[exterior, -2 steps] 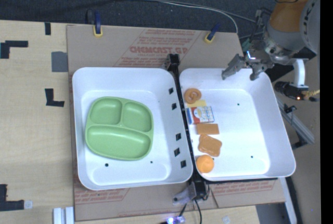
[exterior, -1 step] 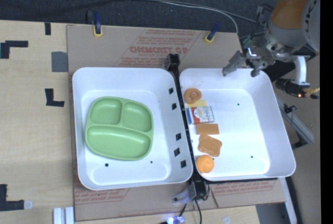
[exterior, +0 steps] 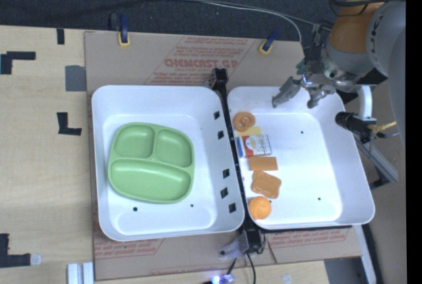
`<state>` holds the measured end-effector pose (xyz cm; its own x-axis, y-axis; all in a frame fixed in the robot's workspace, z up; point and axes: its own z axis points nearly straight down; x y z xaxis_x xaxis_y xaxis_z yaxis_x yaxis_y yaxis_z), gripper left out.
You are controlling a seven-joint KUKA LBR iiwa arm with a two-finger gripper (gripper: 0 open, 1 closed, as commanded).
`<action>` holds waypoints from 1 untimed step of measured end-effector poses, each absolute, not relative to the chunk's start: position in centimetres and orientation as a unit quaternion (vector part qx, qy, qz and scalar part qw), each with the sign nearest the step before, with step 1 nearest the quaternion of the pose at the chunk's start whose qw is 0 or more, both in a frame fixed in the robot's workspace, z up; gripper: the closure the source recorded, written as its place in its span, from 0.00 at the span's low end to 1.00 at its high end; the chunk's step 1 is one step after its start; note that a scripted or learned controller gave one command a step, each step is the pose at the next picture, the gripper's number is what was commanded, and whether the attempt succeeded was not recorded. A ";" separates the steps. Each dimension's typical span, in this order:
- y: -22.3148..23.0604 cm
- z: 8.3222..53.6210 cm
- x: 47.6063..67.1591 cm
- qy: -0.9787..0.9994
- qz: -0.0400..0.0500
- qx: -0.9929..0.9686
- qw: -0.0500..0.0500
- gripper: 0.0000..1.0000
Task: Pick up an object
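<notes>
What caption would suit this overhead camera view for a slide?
Open gripper poised over right bin of toy food; green tray in left bin.

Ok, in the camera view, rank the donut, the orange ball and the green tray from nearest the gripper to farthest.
From the gripper:
1. Donut, top of the right bin's left edge.
2. Orange ball, bottom of that same edge.
3. Green tray, in the left bin.

Two white bins side by side, center of frame. Left bin (exterior: 105, 105) holds a green divided plate (exterior: 151, 163). Right bin (exterior: 330, 164) has items in a column along its left wall, top to bottom: round orange donut (exterior: 244, 121), small blue/red packet (exterior: 256, 144), orange cracker (exterior: 263, 163), toast-like piece (exterior: 266, 184), orange ball (exterior: 260, 208). End effector (exterior: 301, 93) at upper right over the right bin's top edge, fingers spread, nothing between them. Surface (exterior: 33, 144) w/ black tape marks at left.
</notes>
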<state>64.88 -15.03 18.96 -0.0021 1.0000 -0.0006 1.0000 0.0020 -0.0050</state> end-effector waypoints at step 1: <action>-14.6 14.6 65.4 -0.708 0.001 -0.706 0.001 0.00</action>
<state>65.40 -14.59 14.58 -0.0020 1.0000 -0.0006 1.0000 0.0020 -0.0029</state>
